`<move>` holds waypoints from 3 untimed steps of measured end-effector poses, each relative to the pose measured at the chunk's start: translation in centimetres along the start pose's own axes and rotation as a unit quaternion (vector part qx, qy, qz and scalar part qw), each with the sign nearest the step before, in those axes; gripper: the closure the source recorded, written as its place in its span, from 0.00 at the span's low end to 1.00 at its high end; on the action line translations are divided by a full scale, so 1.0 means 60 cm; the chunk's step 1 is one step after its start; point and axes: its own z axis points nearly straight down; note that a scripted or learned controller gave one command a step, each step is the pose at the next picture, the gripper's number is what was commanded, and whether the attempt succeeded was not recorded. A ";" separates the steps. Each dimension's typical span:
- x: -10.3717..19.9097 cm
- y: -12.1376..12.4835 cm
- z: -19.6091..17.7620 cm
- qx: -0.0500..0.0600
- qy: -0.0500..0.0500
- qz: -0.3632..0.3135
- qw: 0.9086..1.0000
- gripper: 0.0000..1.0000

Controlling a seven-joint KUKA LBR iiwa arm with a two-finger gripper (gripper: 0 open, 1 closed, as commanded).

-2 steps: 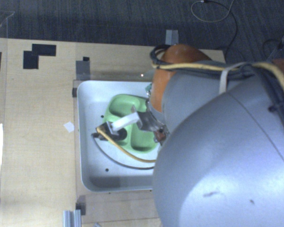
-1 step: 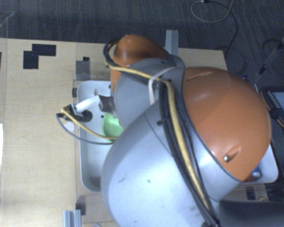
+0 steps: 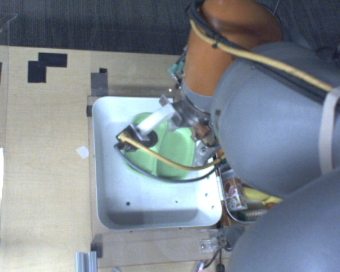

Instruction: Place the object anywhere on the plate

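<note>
The big grey arm (image 3: 272,112) bends down from the right over the green plate (image 3: 178,146) in the white bin (image 3: 153,208), mid-frame. Its tool (image 3: 201,140) sits by the plate's right edge, too hidden to see if it is spread or pinching.

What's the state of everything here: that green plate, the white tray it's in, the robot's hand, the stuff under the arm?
green plate: lying flat in the white bin, partly hidden under the gripper.
white bin: holds the plate toward its far side.
gripper: low over the plate's right edge; no object visible in its grasp.
yellow object: off the plate, mostly hidden beneath the arm.
</note>
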 end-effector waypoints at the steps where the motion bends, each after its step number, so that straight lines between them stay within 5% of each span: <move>1: 0.004 -0.001 -0.013 -0.003 -0.002 -0.004 1.000 1.00; 2: 0.007 0.133 0.149 0.002 -0.003 -0.011 1.000 1.00; 3: 0.024 0.221 0.241 0.002 -0.002 -0.105 0.994 1.00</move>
